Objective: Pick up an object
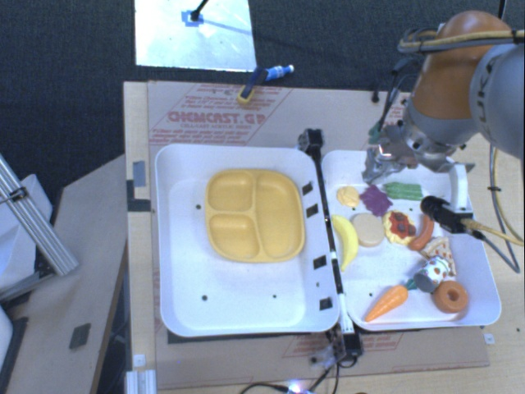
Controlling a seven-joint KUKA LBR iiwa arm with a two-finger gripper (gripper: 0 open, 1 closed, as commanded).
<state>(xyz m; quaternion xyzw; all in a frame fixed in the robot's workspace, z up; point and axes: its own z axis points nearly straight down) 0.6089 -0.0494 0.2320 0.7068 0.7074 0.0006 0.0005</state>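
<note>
Two white bins [246, 322], one yellow tray [253, 214], about ten toy foods [385, 302]

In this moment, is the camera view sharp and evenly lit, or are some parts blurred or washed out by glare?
Camera view: the shiny metal sheet at the top reflects bright light; the left shallow white bin looks nearly overexposed, though the yellow divided plastic plate stays readable; the small toy foods in the right white bin are soft; the grey arm's gripper is blurred.

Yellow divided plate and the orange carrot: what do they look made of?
The yellow divided plate looks like moulded plastic, matte, with soft rounded compartment ridges. The orange carrot with the green top looks like toy plastic, smooth and evenly coloured; rubber is possible.
</note>
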